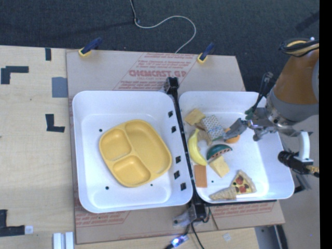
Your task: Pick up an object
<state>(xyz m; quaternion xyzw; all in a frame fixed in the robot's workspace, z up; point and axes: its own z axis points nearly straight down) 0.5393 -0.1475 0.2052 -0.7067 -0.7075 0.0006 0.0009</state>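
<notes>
We see two white bins side by side. The left bin (83, 139) holds a yellow tray (135, 152) with three little sections. The right bin (275, 175) holds a pile of toy food, bunched on its left side.

The arm (295, 87) comes in from the right of the frame. Its gripper (236, 130) points left, toward the pile, low over the middle of the right bin. We think we see something orange (233, 138) right at its tip, but it is too small and blurry to say what it is. We cannot tell if the jaws are spread or pressed together.

The toys lie to the left of the tip and just below it. Closest are a patterned block (212, 123) and a teal and red piece (219, 150), both just beside the tip. A banana (195, 149) stands up and down in the picture, near the wall between the bins. A pizza slice (241, 183) sits apart, near the bottom of the bin.

We think the next move is a short reach left and down.
</notes>
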